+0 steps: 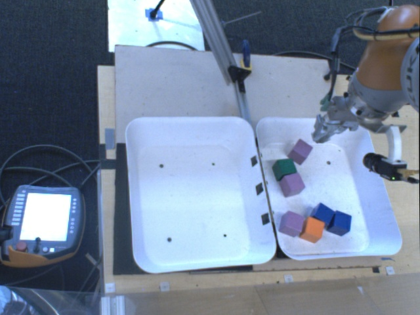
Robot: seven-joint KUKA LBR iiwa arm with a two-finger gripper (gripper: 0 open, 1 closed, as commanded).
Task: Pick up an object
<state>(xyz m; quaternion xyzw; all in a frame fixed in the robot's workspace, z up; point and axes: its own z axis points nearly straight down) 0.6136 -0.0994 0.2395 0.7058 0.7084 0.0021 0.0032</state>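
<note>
Here the pincer (321, 134) hangs over the far edge of the right bin (374, 202); whether it is spread or pressed together, I cannot tell. The nearest purple block (300, 151) lies in that bin just beside it, down-left, apart.

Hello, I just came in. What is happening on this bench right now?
A grey and orange robot arm reaches in from the right, and its end effector hangs over the far part of the right bin, close to a purple block. It holds nothing yet. The right bin also contains a green block, two more purple blocks, an orange block and two blue blocks. The left bin sits beside it.
</note>
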